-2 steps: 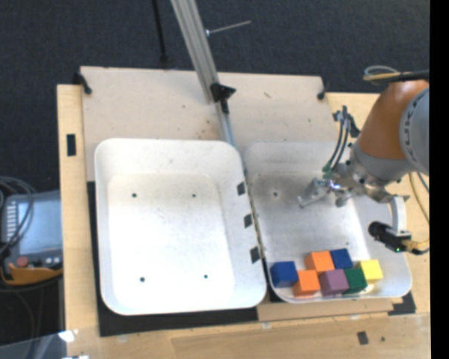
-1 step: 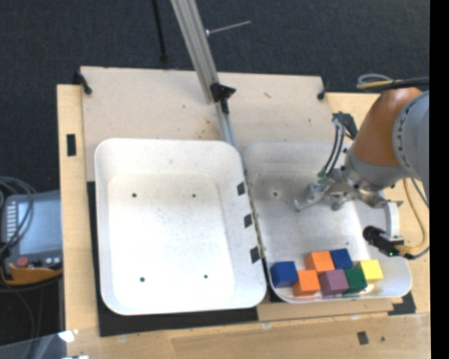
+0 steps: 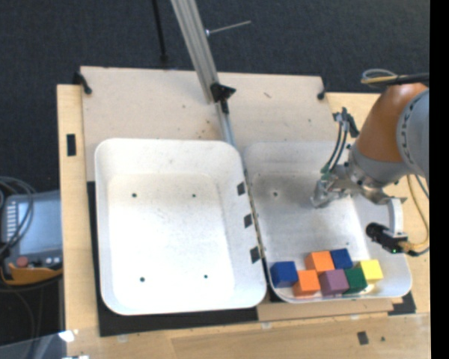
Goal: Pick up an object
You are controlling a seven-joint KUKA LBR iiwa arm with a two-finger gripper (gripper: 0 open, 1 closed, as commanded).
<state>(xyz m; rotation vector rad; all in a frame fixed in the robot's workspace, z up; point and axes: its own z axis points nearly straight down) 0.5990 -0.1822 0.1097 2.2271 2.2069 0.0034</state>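
Note:
Several small blocks lie together at the near end of the right bin (image 3: pixel 284 170): a blue block (image 3: pixel 283 272), two orange blocks (image 3: pixel 321 260) (image 3: pixel 307 281), a second blue block (image 3: pixel 341 258), a purple block (image 3: pixel 333 281), a green block (image 3: pixel 355 278) and a yellow block (image 3: pixel 371 269). My gripper (image 3: pixel 323 194) hangs low over the middle of the right bin, toward its right side, well behind the blocks. Nothing shows between its fingers.
The left bin (image 3: pixel 172 223) sits beside the right one, sharing a clipped middle edge. A slanted aluminium pole (image 3: pixel 198 43) rises from the bench behind the bins. Cables and a pendant (image 3: pixel 26 234) lie off the bench at the left.

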